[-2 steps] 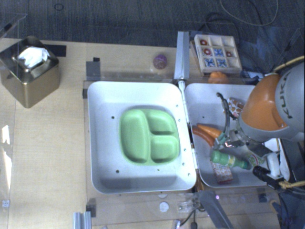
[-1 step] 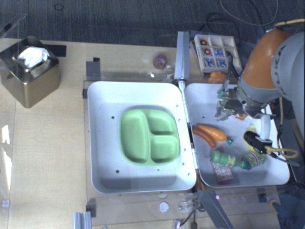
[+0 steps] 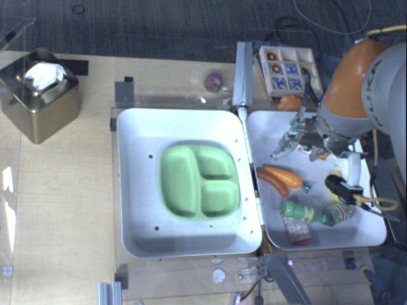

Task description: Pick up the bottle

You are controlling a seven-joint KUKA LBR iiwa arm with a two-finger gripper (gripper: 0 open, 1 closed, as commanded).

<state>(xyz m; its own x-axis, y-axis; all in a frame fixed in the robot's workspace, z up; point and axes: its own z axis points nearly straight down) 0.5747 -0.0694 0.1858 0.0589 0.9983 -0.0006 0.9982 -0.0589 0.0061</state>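
The bottle (image 3: 310, 214) is a small green plastic one lying on its side on the floor of the right-hand bin (image 3: 372, 237), near that bin's front wall. Its long axis runs roughly left to right, tilted slightly. It lies just in front of the carrot (image 3: 280, 177) and touches, or nearly touches, a small reddish packet (image 3: 297, 231) at its near side.

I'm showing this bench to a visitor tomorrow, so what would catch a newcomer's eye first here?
Probably the bright green divided tray, lying alone in the middle of the left bin. Next, the big grey arm with its orange band reaching in from the right, its hand over the right bin. Below the hand lie a carrot and a green bottle on its side.
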